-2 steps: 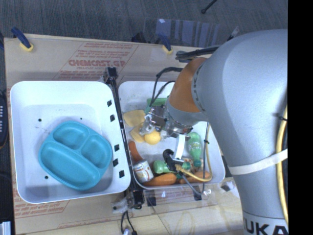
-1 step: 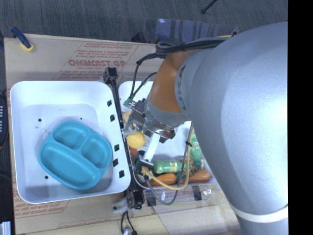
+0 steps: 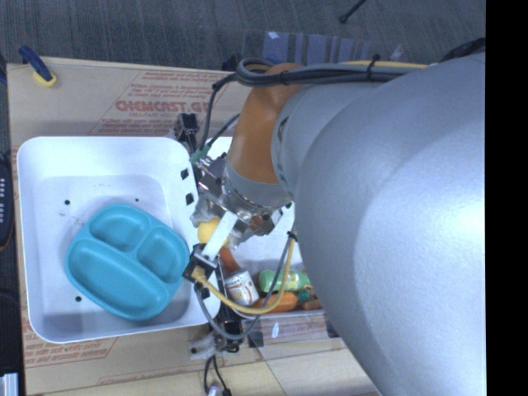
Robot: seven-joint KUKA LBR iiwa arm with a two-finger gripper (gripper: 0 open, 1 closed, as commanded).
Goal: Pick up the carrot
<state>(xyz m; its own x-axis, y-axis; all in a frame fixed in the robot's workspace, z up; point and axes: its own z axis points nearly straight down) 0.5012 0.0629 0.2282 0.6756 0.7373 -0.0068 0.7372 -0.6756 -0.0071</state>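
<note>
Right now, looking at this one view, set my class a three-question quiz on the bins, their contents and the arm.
1. True or false: the blue divided plate lies in the left bin.
2. Which colour is the band above the arm's wrist? A green, B orange, C purple.
3. Fill in: the carrot lies in the ____ bin, among other small items under the arm.

Key
1. True; the plate has three compartments and sits tilted toward the bin's lower corner.
2. B.
3. Right; the carrot rests near a small can and something green, and the gripper's grasp cannot be made out.
</note>
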